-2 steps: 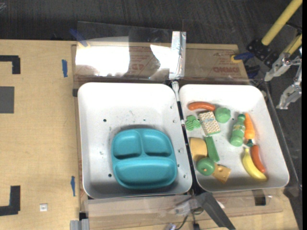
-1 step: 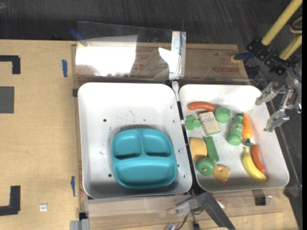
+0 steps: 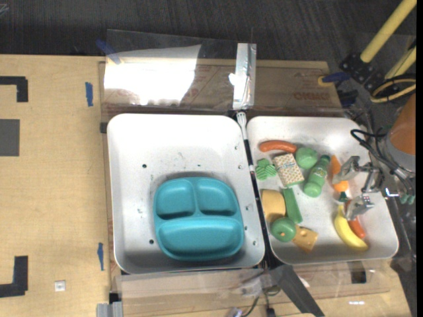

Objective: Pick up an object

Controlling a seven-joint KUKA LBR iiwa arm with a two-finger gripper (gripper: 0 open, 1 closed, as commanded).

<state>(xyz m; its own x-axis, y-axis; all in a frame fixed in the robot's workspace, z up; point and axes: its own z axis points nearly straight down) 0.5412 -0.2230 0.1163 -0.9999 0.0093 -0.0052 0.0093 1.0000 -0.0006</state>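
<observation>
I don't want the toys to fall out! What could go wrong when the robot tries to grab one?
The gripper hangs over the right bin where the banana and some small orange pieces lie close together, so it might pinch two things or none. The banana is curved and smooth, so it could slip. It also lies near the bin's wall, which the fingers might bump.

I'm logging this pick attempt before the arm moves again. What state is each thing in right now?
Gripper: low over the right bin's right side, above the banana; nothing seen between its fingers.
Banana: lying flat, loose.
Green bottle: lying on its side.
Teal divided tray: upright in the left bin.
Right bin: cluttered with toy food.
</observation>
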